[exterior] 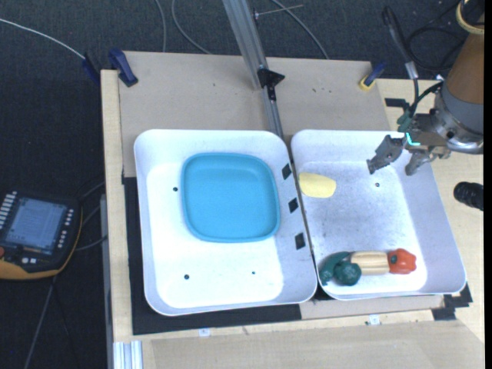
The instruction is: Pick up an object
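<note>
End effector [400,158] fingers spread (nothing between them), above right bin [430,206] far edge.

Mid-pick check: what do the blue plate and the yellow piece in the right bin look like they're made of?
Blue plate: probably moulded plastic, uniform colour, smooth, slightly matte, rounded raised rim. Yellow piece: likely plastic or rubber toy food, smooth rounded surface with no texture; too small to be sure.

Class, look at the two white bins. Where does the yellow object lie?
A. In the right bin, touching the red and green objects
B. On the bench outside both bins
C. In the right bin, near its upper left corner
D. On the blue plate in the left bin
C: the yellow object rests on the right bin floor near its upper left corner, apart from the items along the front wall.
</note>
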